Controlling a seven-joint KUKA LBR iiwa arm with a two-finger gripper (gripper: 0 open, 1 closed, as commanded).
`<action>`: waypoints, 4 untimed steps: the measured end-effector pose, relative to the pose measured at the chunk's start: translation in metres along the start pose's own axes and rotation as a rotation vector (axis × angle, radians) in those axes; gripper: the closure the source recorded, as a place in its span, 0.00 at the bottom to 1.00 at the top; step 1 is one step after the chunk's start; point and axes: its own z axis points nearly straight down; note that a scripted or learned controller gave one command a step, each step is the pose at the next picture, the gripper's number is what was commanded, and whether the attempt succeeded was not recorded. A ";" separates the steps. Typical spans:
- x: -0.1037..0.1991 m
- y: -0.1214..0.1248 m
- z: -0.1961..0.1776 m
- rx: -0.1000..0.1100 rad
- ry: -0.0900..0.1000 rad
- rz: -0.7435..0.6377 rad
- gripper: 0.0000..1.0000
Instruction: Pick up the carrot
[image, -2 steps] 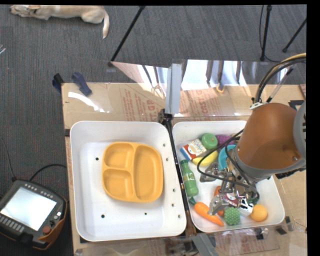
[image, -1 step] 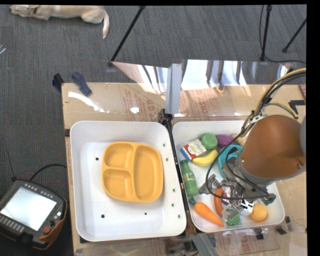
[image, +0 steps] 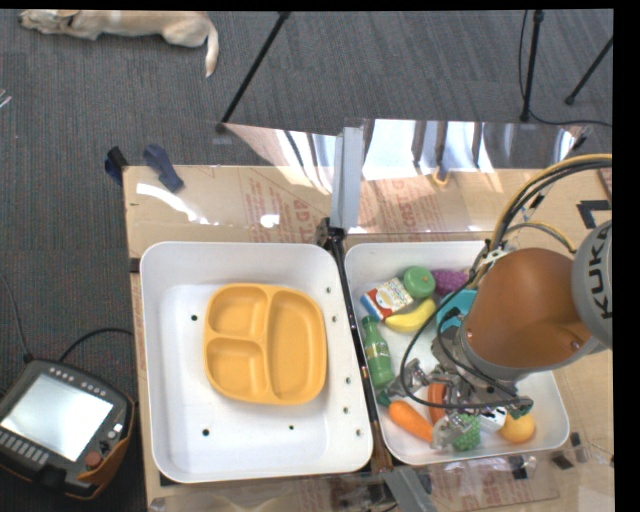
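Note:
The orange carrot (image: 410, 420) lies in the right bin (image: 372, 262) near its front left corner. My gripper (image: 440, 392) hangs low in that bin just right of and above the carrot, under the orange wrist band (image: 525, 310). A small orange-red piece (image: 437, 391) shows at the gripper, and I cannot tell what it is or whether it is held. The wrist hides much of the bin's right half.
A yellow divided plate (image: 266, 343) lies in the left bin (image: 165, 300). The right bin also holds a green bottle (image: 376, 352), a banana (image: 410, 317), a green ball (image: 418, 281), a purple item (image: 451, 281), a red-and-white packet (image: 386, 297), a green bumpy piece (image: 462, 432) and a yellow fruit (image: 518, 428).

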 end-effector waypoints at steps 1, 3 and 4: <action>-0.001 -0.001 -0.002 0.003 -0.003 -0.001 0.00; -0.010 0.018 -0.089 0.003 -0.004 0.012 0.00; -0.002 -0.005 0.013 -0.001 0.003 0.046 0.00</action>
